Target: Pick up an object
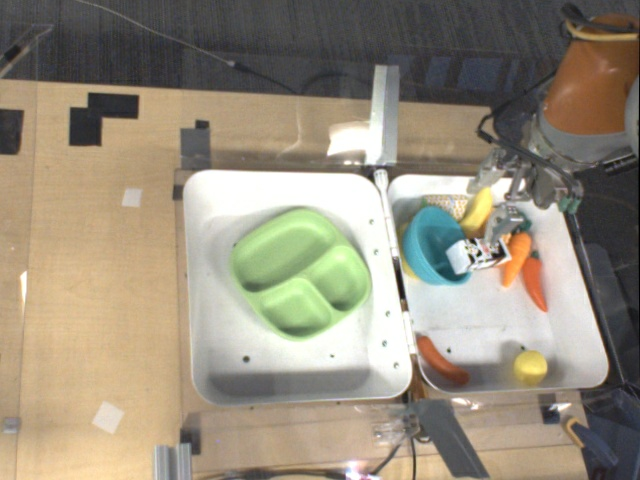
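Observation:
My gripper (505,213) hangs over the far part of the right bin (500,313), below the arm's orange band. A yellow oblong piece (478,211) sits tilted right against the gripper's left side, over the rim of a blue bowl (432,248). Whether it is held is unclear. A small white and black item (474,256) lies just below it. Two orange carrots (518,258) (536,284) lie under and to the right of the gripper.
The left bin (215,358) holds a green divided plate (300,273). In the right bin a red piece (441,360) and a yellow lemon (530,367) rest near the front wall, and a pale item (450,205) lies behind the bowl.

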Available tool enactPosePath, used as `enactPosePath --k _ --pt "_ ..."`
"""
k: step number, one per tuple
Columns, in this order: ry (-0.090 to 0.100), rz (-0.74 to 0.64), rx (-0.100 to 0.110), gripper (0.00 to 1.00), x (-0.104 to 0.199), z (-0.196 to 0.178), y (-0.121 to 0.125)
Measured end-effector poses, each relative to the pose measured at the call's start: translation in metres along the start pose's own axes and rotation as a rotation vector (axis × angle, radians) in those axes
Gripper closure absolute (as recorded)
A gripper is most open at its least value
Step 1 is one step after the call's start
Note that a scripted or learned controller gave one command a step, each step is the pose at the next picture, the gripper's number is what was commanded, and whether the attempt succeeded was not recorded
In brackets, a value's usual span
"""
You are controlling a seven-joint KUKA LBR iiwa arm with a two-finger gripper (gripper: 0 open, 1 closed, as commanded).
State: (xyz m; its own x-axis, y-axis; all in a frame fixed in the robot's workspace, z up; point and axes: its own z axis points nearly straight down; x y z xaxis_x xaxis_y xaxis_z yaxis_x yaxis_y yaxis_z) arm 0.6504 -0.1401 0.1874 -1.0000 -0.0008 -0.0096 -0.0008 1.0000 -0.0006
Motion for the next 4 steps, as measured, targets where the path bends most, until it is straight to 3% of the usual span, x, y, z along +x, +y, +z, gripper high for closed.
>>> enactPosePath --k 1,2,3,4 --pt "-0.034 -0.063 0.009 0.0 0.0 0.062 -0.013" --pt "-0.047 0.011 0.01 0.0 0.015 0.066 0.003" --pt "-0.051 0.05 0.009 0.0 0.019 0.066 0.013" --pt "-0.026 0.079 0.011 0.0 -0.002 0.069 0.022"
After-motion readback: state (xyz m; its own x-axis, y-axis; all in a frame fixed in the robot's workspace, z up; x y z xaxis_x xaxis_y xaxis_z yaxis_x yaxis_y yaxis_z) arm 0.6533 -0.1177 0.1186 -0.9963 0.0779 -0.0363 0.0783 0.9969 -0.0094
